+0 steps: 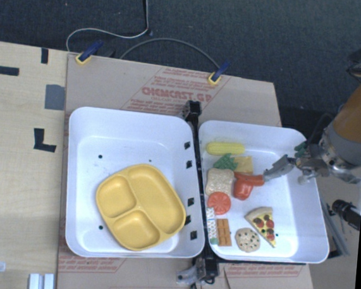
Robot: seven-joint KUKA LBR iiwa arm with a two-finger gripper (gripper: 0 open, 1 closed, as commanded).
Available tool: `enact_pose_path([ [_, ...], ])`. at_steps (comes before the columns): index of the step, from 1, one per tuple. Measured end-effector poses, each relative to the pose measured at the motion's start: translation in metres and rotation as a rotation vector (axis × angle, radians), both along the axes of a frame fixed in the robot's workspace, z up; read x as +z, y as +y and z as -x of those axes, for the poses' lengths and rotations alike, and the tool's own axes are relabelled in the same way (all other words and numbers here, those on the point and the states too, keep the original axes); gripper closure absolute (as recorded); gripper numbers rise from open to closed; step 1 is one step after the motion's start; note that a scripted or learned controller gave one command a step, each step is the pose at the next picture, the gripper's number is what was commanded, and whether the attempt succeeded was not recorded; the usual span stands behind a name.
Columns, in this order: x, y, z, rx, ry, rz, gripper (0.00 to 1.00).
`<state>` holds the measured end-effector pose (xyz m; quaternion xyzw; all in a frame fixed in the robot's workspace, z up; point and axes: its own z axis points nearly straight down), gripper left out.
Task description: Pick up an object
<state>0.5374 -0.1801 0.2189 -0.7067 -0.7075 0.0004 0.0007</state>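
The right bin (307,210) holds several toy foods: a yellow corn cob (224,149), green broccoli (224,162), a cheese wedge (245,163), a red pepper (245,186), a beige bread piece (219,181), a tomato slice (219,203), a pizza slice (263,223), a cookie (247,240) and an orange wafer (223,232). My gripper (291,173) hangs over the bin's right half, just right of the red pepper. It is open, one finger (277,168) reaching toward the pepper, and nothing sits between the fingers.
A yellow divided plate (139,205) lies in the left bin (84,157). Both bins rest on a cardboard sheet (166,92) clamped at the back. A black divider (193,174) separates the bins. A cable loops behind the bench.
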Motion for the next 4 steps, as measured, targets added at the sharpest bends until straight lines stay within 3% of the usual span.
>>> enact_pose_path([
  [1, -0.117, 0.050, -0.004, 0.003, 0.010, -0.004, 0.00],
  [2, -0.130, 0.073, -0.040, 0.000, -0.005, 0.008, 0.00],
  [3, -0.118, 0.067, -0.042, -0.006, -0.021, 0.018, 1.00],
  [4, -0.119, 0.068, -0.042, -0.005, -0.018, 0.017, 0.00],
])
